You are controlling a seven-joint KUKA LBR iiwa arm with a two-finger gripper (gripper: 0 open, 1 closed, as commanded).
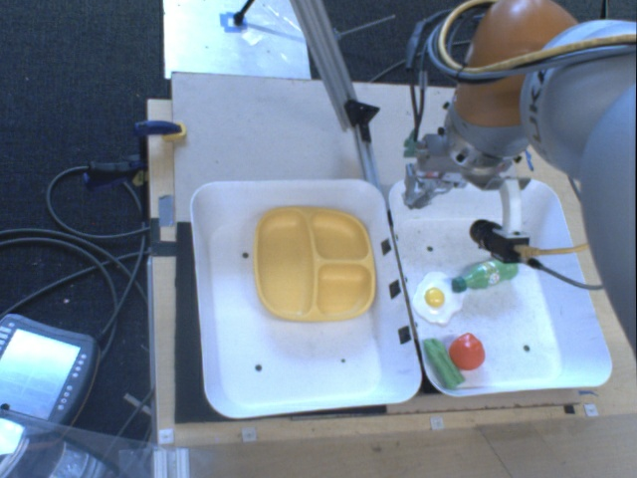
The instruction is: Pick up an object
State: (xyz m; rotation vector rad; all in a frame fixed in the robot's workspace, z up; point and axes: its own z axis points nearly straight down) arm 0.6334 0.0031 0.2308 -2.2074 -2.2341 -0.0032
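Bins, 2 of them, white and shallow, sit side by side on a pale wooden bench (259, 127) in the camera view.

The left bin (229, 366) holds 1 thing: a yellow plate (314, 264) with 3 sections. It lies flat near the middle of the bin, a bit toward the far side.

The right bin (557, 337) holds 4 small toys. A fried egg (436, 298) lies flat near the bin's left wall. A little green bottle (486, 274) lies on its side just beside the egg, on the egg's far right, and it looks like the 2 touch. A red toy fruit (466, 351) sits near the front edge of the bin. A long green toy vegetable (442, 362) lies right next to the red fruit, on its left, close to the front left corner.

The grey arm (577, 78) with its orange band comes in from the right. The gripper (423, 189) is at the far left corner of the right bin. It is well apart from the egg, the bottle and the 2 toys at the front. I cannot tell if it is open or closed, or if it has hold of anything.

A shiny metal pole (323, 43) slants across the bench toward the spot where the 2 bins meet. Black cables (90, 227) lie on the dark floor at the left.
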